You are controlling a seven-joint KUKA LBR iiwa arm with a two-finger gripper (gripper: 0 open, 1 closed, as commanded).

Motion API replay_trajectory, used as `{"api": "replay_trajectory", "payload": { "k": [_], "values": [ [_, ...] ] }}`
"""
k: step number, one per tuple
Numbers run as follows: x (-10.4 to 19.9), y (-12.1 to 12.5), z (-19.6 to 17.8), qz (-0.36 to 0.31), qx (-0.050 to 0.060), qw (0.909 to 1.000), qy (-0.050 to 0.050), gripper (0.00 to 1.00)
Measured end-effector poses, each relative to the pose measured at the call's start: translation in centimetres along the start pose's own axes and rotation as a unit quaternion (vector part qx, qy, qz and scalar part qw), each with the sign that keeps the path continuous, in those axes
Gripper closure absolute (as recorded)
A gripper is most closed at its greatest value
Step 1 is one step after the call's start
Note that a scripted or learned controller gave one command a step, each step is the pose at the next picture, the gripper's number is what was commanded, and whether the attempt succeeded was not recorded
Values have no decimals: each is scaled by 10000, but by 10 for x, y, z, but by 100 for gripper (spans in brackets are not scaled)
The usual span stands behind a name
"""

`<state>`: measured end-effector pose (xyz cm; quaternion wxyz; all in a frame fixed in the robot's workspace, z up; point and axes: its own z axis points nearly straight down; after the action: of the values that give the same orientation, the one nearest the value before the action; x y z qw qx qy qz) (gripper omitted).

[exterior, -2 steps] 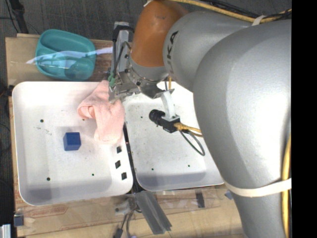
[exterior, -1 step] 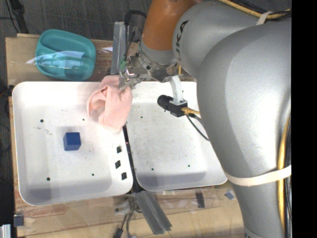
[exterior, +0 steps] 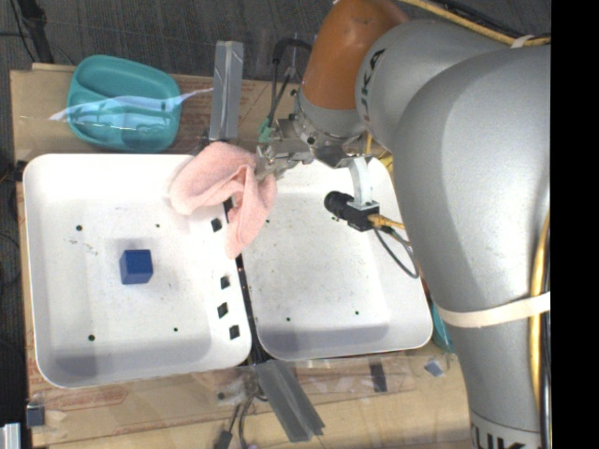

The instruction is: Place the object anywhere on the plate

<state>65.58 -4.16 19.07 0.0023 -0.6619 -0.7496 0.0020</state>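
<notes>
Two white bins (exterior: 56,251) fill my bench view, a blue cube (exterior: 136,266) at nine o'clock and my gripper (exterior: 270,160) pinching a pink cloth (exterior: 223,187) at twelve over the divider, which I fear may snag or slip free.

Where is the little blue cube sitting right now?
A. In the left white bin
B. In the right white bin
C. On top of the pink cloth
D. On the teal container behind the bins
A: the blue cube rests alone on the floor of the left bin, apart from the pink cloth draped over the divide between the bins.
</notes>
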Motion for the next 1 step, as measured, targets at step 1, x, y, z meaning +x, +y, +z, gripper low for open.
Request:
{"api": "replay_trajectory", "payload": {
  "k": [1],
  "values": [
    [-13,-109,-34,237,-13,9997,-3,100]
  ]
}}
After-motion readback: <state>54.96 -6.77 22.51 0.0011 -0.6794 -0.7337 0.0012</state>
